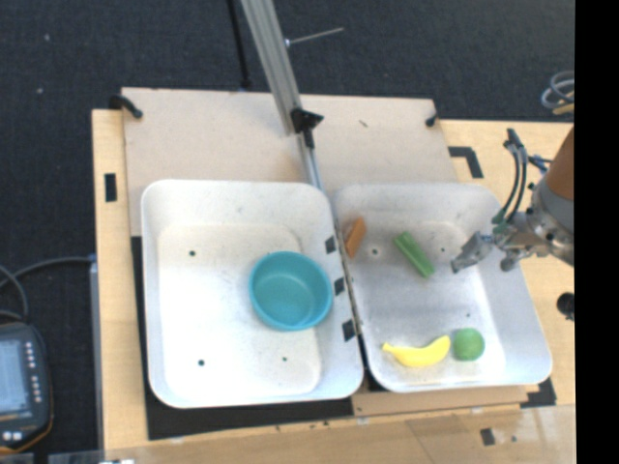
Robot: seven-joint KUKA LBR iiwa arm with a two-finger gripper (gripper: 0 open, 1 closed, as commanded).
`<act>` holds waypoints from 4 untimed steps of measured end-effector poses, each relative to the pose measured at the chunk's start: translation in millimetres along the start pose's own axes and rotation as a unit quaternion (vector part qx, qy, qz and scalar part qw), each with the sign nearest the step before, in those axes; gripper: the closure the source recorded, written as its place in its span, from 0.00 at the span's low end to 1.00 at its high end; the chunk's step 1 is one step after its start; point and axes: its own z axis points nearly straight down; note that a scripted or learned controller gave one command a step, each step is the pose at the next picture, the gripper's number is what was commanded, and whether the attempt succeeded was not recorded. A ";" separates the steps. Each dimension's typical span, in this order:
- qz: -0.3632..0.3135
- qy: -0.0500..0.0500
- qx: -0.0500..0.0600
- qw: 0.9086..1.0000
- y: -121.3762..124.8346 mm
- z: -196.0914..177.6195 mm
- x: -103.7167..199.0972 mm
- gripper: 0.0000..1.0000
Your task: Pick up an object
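So on the far left there's a small handheld screen unit [19, 380] sitting off the bench [111, 259], down on the dark floor. Then the left bin [174, 211] has a teal bowl [290, 290] sitting upright near its right wall, toward the divider between the two bins. A grey metal pole [276, 61] slants down from the top to the spot where the bins meet. Over in the right bin [522, 341], there's a little orange-brown piece [355, 236] right by the left wall, a green stick-shaped thing [414, 255] lying at a slant just past it, and down near the front edge a yellow banana [418, 353] with a green ball [468, 344] just beside its right tip. The pincer [474, 256] hangs over the bin's right part, near the green stick but apart from it, with nothing in it; can't tell if it's apart or together.
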 end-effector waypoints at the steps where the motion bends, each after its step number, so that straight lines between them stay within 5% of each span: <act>1: 0.000 0.000 0.000 1.000 0.0 0.0 0.0 0.00; 3: 0.002 -0.001 0.001 1.000 -7.1 103.0 5.6 0.00; 4: 0.004 -0.001 -0.002 1.000 -5.7 90.1 4.9 1.00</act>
